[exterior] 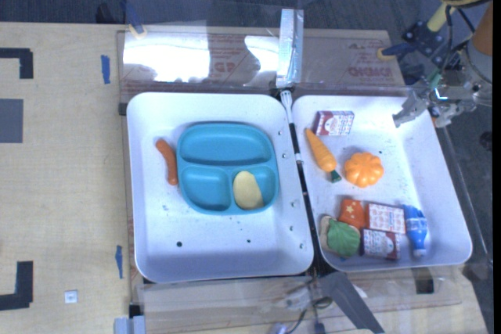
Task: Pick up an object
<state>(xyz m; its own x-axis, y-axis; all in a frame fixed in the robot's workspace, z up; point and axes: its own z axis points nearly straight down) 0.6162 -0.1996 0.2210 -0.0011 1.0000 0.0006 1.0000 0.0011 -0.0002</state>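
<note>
White plastic bins: left bin [149, 246] and right bin [450, 207], shallow with rounded corners. Nothing is lifted yet; the whole pick remains. Glossy blue tray [227, 138] lies in the left bin, holding a smooth yellow potato [248, 189]. Candidate objects lie in the right bin: ribbed orange pumpkin [364, 169], tapered carrot [321, 152]. Gripper [427, 102] hovers at the right bin's far right corner, grasping nothing; finger state cannot be told.

1. Cardboard sheet [235, 59] behind the two bins: faint reddish print, too blurred to read.
2. Small carton [333, 123] in the right bin [438, 160], near its far rim: printed face, no legible words.
3. Red-and-white cartons [383, 231] by the same bin's near rim: patterned labels, illegible.
</note>
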